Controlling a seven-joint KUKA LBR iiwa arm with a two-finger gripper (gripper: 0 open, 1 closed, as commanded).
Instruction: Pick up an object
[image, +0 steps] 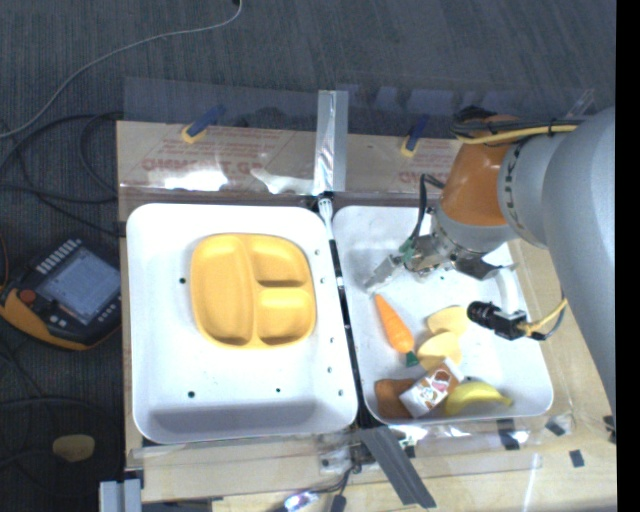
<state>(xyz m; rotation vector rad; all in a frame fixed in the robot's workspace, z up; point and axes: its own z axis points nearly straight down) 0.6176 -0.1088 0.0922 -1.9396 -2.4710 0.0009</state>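
Camera view: gripper (385, 272) sits low in the right bin (530, 400), upper-left part, just above the carrot (394, 324) – can't tell if it touches anything or how it's set. Nothing seen held. Near the carrot: two pale slices (444, 334), a banana (476, 397), a small carton (426, 392) & a brown item (392, 388) at the front wall. Left bin (160, 400) holds a yellow divided tray (252, 288). Worktop (150, 150) w/ taped plastic; handheld controller (62, 292) on dark carpet at left.

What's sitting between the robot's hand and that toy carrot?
Nothing: in the camera view, the stretch between the hand and the carrot is bare white floor of the right bin. The hand hangs just above the carrot's top end.
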